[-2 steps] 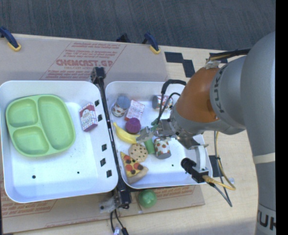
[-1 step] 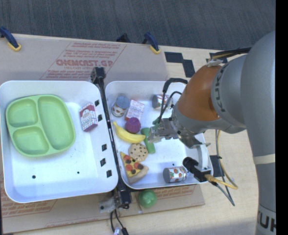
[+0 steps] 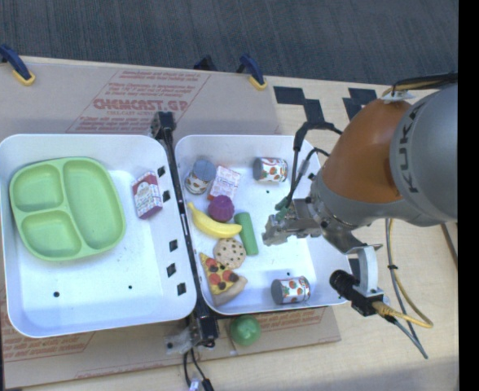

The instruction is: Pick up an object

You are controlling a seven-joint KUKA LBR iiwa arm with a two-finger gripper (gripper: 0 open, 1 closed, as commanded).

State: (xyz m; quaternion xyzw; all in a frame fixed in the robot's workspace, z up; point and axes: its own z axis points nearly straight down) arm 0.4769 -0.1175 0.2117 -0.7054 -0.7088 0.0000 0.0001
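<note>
My gripper hangs low over the right bin, just right of a green cylinder. Nothing shows between its fingers. Left of it lie a yellow banana, a purple ball, a cookie and a pizza slice. Two small cans rest in the same bin: one at the back and one at the front. A pink-and-white packet and a small blue-topped item sit at the back left.
The left bin holds a green divided plate and a small red carton. A green ball lies outside the bins at the front. The arm's grey and orange body covers the right bin's right side.
</note>
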